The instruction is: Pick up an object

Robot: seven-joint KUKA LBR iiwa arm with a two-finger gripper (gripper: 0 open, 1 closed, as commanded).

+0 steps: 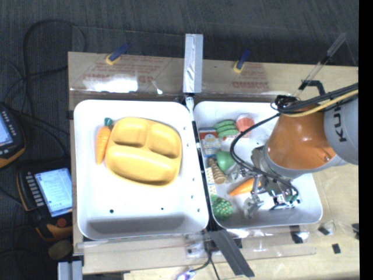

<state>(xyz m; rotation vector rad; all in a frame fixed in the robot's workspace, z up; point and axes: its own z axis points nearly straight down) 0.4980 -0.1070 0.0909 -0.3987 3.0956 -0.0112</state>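
My gripper is low in the right bin, near its front, hanging from the orange wrist band. A small orange carrot-like piece lies right against the gripper's left side; whether it is held is unclear. Around it in the same bin are a green bumpy piece, a light green item, a tan ribbed piece, a small printed box, a green vegetable and a pinkish-red item. The arm hides the bin's right half.
The left bin holds a yellow compartment tray and an orange carrot at its left side. A raised divider separates the bins. Black cables run over the arm. Devices lie off the bench at left.
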